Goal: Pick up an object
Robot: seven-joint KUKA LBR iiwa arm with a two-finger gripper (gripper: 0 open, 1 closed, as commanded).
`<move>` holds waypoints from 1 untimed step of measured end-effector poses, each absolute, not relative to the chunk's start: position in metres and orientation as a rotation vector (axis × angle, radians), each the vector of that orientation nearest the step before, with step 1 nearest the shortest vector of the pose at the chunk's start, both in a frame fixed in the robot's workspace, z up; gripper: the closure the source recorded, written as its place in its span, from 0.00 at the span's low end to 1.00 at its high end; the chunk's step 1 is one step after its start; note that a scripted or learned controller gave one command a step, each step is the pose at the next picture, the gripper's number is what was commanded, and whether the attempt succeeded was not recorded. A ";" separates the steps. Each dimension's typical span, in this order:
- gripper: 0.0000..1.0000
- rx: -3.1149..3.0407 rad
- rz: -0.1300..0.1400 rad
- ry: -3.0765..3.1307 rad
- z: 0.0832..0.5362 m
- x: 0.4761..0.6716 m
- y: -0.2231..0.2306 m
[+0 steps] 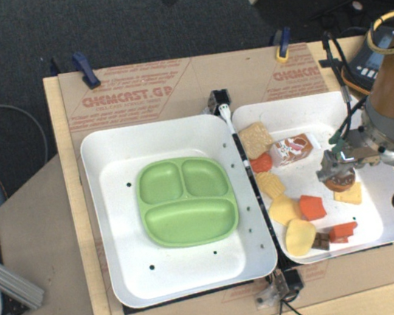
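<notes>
Brown object (341,180) lies apparently touching beneath the jaws; grip unclear

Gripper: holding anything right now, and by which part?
Cannot tell. The gripper sits low over a brown item in the right bin; no grasp visible.

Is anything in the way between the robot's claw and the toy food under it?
Nothing visible is. The gripper hangs right over a brown round piece in the right bin, beside the yellow cheese wedge. Whether they touch is unclear.
</notes>
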State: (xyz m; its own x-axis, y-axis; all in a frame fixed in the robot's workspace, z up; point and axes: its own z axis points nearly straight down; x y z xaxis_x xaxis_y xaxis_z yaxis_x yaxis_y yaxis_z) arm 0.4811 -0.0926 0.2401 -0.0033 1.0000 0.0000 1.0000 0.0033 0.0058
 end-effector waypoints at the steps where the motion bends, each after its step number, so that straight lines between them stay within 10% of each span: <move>1: 1.00 2.214 0.002 2.228 0.195 0.530 -0.039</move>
